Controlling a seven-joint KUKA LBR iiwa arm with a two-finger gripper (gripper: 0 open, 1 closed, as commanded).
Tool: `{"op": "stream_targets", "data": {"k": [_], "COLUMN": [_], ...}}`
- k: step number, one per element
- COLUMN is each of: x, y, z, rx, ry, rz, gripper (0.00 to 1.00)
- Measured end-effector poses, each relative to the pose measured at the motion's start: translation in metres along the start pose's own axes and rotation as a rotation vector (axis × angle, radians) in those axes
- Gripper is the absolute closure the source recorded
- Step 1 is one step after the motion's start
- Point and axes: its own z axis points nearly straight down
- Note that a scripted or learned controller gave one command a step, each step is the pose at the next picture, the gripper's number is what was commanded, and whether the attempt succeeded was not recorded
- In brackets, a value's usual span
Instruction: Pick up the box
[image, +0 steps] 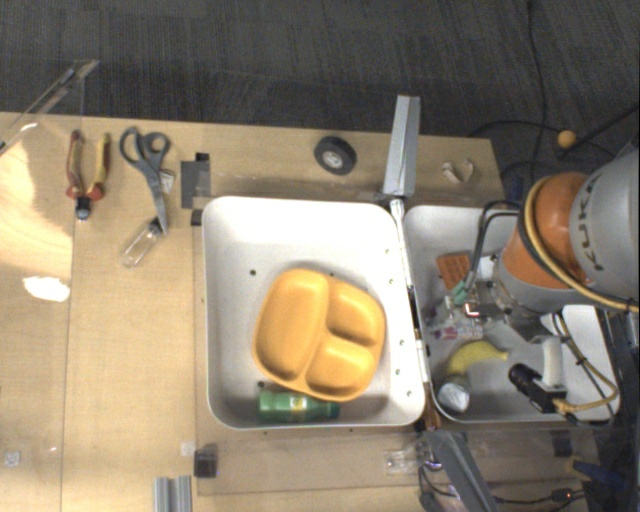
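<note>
Down near the front of the right bin (590, 415) lie a small silver can (453, 398) and a banana (476, 354). Just behind the banana, the gripper (466, 308) hangs low in the bin. The grey arm (600, 235) bends in from the right, its orange band (548, 215) above. I cannot tell if the gripper is open or closed. The box (452, 268) is small, flat and orange-red. It lies just behind the gripper, near the bin's left wall.
</note>
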Motion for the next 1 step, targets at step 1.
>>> {"op": "stream_targets", "data": {"k": [1], "x": [0.0584], "y": [0.0039], "z": [-0.1120], "rx": [0.016], "ry": [0.002], "rz": [0.182], "gripper": [1.00]}}
